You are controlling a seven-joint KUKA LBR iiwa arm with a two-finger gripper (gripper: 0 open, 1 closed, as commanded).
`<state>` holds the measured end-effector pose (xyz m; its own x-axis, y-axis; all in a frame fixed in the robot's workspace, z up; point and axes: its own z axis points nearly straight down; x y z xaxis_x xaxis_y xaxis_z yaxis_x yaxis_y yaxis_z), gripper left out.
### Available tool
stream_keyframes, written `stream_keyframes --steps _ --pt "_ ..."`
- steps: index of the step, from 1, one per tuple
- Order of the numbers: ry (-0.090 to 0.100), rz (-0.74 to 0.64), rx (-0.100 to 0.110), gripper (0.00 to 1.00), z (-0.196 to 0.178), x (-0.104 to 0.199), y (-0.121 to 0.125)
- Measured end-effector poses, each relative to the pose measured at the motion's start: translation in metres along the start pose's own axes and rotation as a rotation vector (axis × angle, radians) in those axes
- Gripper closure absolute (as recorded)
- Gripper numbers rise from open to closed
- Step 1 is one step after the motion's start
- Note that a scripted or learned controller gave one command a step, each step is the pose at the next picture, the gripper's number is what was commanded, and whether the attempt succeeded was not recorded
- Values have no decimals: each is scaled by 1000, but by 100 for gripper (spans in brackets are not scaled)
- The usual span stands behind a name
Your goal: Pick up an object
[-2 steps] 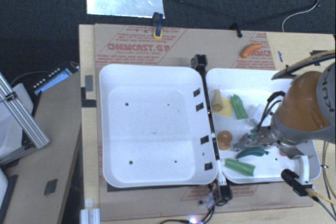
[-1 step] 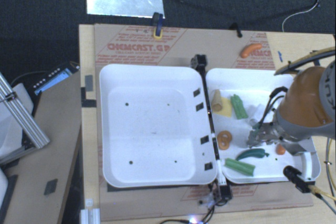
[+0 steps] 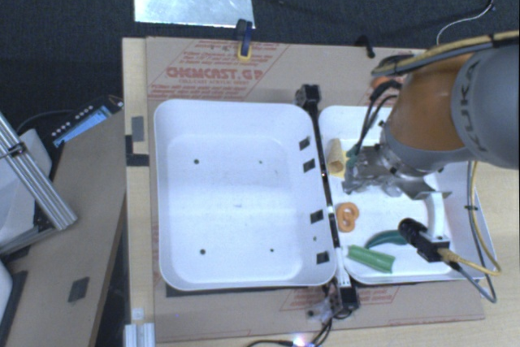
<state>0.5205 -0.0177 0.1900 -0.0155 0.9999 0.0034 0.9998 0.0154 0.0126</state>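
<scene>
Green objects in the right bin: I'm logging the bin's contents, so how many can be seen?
2. A green ridged block lies near the right bin's front edge, and a teal curved piece sits just behind it. The arm covers much of the bin, so more may be hidden.

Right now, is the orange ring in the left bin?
No. The orange ring lies in the right bin, beside the divider, near the green block.
</scene>
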Motion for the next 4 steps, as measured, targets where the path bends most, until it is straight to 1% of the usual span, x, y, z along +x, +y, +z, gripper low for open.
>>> stream_keyframes --steps 1,2,3,4 --pt "-1 4 11 100 6 70 -8" --pt "0 5 0 100 -131 123 10" --pt "2 2 6 100 -193 223 -23" --pt "-1 10 8 100 -220 243 -1"
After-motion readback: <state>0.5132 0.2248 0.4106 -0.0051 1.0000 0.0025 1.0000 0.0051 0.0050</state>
